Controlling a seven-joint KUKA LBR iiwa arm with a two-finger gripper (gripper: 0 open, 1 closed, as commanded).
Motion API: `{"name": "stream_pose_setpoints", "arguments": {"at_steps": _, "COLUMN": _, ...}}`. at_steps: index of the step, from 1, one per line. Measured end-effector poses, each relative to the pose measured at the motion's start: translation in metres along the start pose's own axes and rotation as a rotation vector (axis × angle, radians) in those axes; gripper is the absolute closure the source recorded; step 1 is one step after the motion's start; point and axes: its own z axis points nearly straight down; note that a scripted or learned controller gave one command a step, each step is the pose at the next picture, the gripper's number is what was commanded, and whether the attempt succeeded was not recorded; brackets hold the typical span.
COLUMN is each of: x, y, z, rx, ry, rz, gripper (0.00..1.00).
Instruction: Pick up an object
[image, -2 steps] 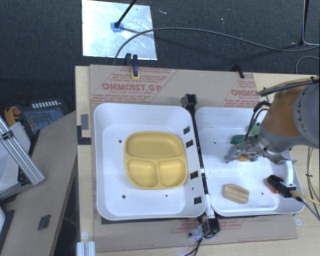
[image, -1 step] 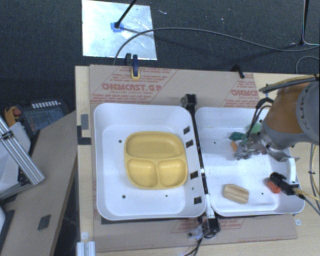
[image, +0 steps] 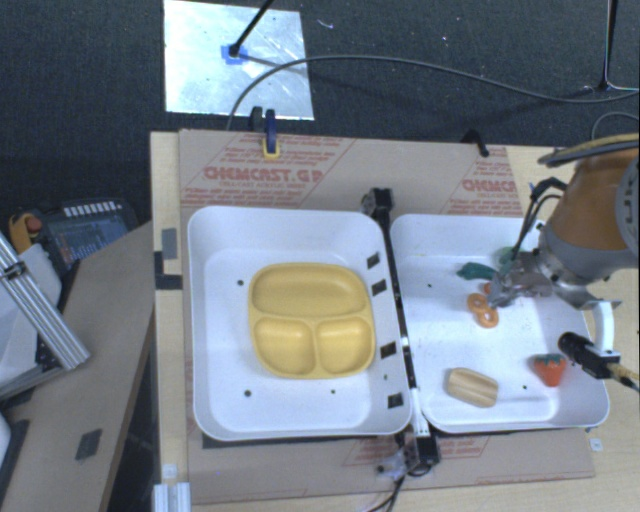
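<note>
In the right bin (image: 440, 420) lie a small orange ring-shaped piece (image: 486, 313), a dark green piece (image: 474, 270), a tan bread-like roll (image: 470, 387) and a red-orange piece with a green top (image: 548, 370). My gripper (image: 504, 287) reaches in from the right and sits low over the bin's upper middle, just above the orange ring and right of the green piece. Nothing shows as lifted off the bin floor.
The left bin (image: 215, 300) holds a yellow three-compartment plate (image: 310, 318). A black divider strip (image: 392, 310) runs between the bins. The grey arm with its orange band (image: 600, 210) covers the right bin's upper right corner.
</note>
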Motion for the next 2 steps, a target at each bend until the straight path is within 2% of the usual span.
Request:
{"name": "stream_pose_setpoints", "arguments": {"at_steps": 1, "x": -0.0001, "y": -0.0035, "z": -0.0628, "rx": -0.002, "ry": 0.0, "rz": -0.004, "gripper": 1.0}}
{"name": "stream_pose_setpoints", "arguments": {"at_steps": 2, "x": -0.0002, "y": -0.0025, "z": -0.063, "rx": 0.002, "ry": 0.001, "rz": -0.004, "gripper": 1.0}}
